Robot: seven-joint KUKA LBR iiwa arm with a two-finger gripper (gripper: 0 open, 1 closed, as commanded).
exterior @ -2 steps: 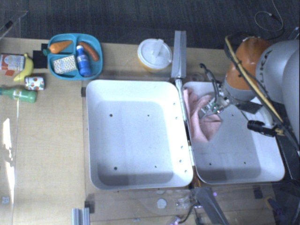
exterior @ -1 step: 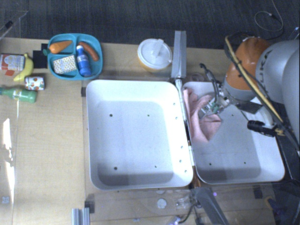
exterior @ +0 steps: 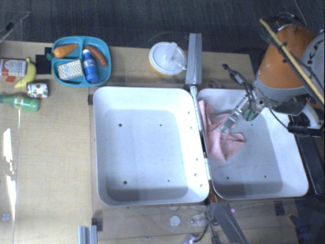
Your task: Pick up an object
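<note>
So the pink cloth [exterior: 221,135] lies crumpled by the right bin's [exterior: 284,182] left wall, soft and floppy; pinch a raised fold. The gripper [exterior: 227,127] touches it, grip state unclear.

The arm [exterior: 284,60] reaches in from the right, wrist angled down-left, gripper [exterior: 227,126] low, its 2 fingers close together.

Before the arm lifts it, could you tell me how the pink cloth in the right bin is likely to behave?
The pink cloth lies crumpled in folds, so it will probably hang limp and stretch out. It looks thin, likely light. One edge lies against the right bin wall, so it may drag there.
</note>
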